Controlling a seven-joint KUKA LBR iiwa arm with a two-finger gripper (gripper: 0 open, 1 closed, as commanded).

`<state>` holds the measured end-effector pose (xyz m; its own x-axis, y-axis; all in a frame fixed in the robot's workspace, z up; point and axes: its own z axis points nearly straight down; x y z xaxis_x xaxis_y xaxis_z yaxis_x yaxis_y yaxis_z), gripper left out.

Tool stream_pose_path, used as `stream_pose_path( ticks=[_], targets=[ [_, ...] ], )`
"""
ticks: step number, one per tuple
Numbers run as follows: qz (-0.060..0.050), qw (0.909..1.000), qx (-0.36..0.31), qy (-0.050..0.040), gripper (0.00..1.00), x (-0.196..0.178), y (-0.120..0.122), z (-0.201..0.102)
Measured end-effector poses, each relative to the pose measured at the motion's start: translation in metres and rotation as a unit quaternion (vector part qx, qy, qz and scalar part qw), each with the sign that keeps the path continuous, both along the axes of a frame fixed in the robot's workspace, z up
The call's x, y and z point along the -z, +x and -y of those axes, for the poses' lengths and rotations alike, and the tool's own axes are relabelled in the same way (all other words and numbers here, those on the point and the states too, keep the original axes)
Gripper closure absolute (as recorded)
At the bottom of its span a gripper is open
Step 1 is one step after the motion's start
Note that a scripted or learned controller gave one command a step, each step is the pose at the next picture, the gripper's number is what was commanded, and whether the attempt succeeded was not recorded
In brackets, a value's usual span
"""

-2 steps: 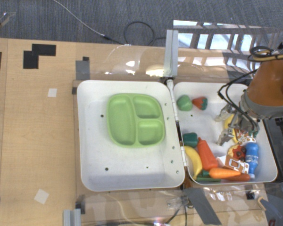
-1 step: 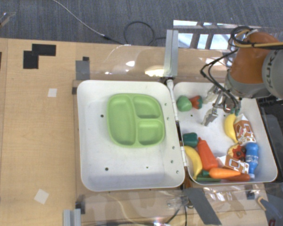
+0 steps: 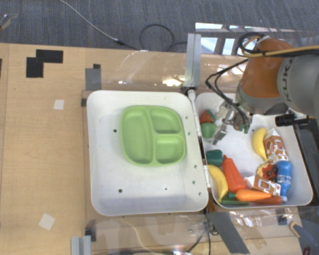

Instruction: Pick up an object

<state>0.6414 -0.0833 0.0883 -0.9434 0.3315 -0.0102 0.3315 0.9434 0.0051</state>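
My gripper [image 3: 224,127] hangs over the upper left part of the right bin [image 3: 303,187], its metal fingers spread open with nothing between them. Just left of it lies a red and green toy strawberry [image 3: 206,124]. Below it sit a dark green block [image 3: 213,156], an orange-red carrot [image 3: 233,174], a yellow banana [image 3: 219,179] and another orange carrot [image 3: 253,195]. A second banana [image 3: 259,142] lies to the gripper's right.
The left bin [image 3: 103,190] holds a green divided plate [image 3: 152,135]. At the right bin's right side lie a red-white packet [image 3: 274,146] and a blue bottle [image 3: 283,177]. Black cables loop above the orange wrist band [image 3: 260,76].
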Motion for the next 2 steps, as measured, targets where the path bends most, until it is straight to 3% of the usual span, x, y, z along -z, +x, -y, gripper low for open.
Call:
stream_pose_path(
  ticks=[1,2],
  targets=[
    [0.001,0.9984,0.057,-0.0022,0.0,-0.022,0.018,0.09],
    [0.0,0.9999,0.012,-0.002,0.0,0.0,-0.046,0.123]
  ],
)
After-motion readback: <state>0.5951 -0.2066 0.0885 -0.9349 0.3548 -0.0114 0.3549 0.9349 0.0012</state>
